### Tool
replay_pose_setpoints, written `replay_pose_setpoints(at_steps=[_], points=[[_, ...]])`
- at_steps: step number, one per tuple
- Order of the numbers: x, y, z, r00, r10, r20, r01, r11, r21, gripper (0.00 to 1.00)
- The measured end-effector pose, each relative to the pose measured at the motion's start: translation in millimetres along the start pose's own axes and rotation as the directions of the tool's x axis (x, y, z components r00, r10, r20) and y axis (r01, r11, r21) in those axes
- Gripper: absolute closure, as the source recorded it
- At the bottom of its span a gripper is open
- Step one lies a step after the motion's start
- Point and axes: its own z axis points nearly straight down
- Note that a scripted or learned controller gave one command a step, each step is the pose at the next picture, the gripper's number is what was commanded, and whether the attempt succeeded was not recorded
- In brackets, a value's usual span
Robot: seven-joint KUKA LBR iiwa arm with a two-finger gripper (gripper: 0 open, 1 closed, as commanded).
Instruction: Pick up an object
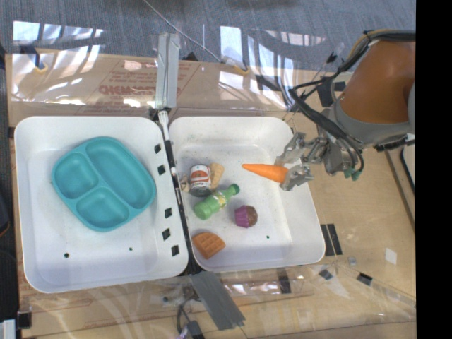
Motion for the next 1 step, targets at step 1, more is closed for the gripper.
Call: replay_pose_setpoints(at_steps=[1], points=[[46.9,-5.1,22.9,0.987,-0.158,-0.004,0.158,0.987,-0.001,1.00]])
